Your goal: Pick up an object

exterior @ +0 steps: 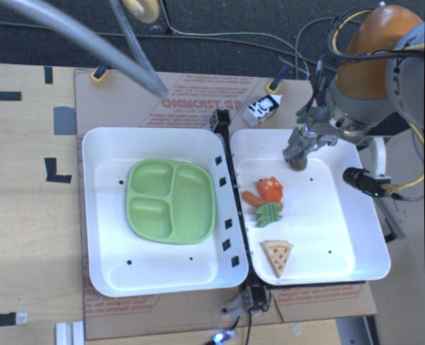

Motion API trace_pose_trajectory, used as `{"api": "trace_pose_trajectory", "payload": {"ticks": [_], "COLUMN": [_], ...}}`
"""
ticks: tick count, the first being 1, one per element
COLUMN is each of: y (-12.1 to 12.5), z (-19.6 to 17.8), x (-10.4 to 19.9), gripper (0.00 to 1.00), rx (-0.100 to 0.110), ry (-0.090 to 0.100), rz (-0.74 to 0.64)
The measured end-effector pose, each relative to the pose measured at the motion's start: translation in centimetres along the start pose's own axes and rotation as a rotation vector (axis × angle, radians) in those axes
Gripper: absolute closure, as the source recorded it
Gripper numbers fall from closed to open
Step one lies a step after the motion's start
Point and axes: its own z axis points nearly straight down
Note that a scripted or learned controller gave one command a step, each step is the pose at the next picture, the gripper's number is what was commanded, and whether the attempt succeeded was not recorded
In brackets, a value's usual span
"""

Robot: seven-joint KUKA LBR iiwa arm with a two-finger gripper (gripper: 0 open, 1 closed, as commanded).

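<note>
Hovering at the upper right, the pincer (pixel 298 155) sits low in the right white bin (pixel 356 264); its opening I cannot tell. Small orange-red toy (pixel 270 187), green toy (pixel 268 213) and pizza-slice toy (pixel 277 255) lie unpicked, mid-frame.

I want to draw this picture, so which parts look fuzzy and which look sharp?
In the camera view, the grey bars crossing the top left are blurry and out of focus; the green tray, pizza slice and other toys look sharp, with soft shadows; the gripper looks slightly smeared.

Green divided plate (pixel 172 200); left bin (pixel 97 192)
</note>
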Motion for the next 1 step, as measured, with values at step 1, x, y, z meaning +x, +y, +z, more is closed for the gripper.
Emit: {"api": "trace_pose_trajectory", "payload": {"ticks": [1], "y": [-2.61], "z": [-0.14], "x": [5.54], "gripper": [1.00], "rx": [-0.001], "ry": [0.000], "rz": [-0.001]}}
